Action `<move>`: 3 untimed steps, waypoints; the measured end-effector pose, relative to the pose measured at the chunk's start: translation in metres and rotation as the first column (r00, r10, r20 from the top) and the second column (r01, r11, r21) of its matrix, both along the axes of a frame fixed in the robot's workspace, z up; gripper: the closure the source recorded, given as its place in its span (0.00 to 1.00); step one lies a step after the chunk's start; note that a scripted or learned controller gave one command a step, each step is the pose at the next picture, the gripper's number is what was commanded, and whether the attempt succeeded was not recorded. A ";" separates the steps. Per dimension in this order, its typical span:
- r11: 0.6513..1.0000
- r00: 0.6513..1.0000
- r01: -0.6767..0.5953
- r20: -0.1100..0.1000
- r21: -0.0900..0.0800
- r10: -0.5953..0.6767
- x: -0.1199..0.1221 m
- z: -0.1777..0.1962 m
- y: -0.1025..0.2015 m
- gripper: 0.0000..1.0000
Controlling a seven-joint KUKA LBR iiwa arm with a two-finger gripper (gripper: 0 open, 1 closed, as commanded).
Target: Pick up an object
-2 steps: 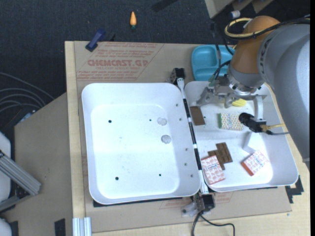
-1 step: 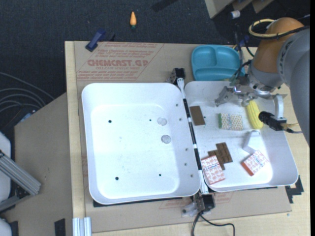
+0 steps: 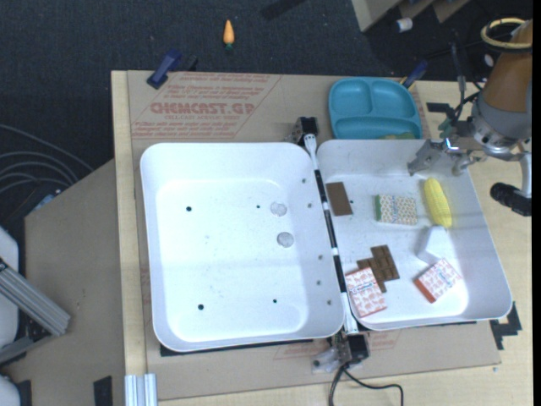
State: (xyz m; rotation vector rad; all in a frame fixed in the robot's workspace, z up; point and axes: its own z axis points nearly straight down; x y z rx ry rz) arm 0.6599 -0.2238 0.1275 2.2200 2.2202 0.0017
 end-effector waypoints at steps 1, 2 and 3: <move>1.000 1.000 -0.002 -0.005 0.004 0.002 -0.011 -0.043 0.014 0.00; 1.000 1.000 -0.003 -0.002 0.001 0.003 -0.010 -0.032 0.014 1.00; 1.000 1.000 -0.003 -0.001 0.003 0.003 -0.037 0.058 0.143 1.00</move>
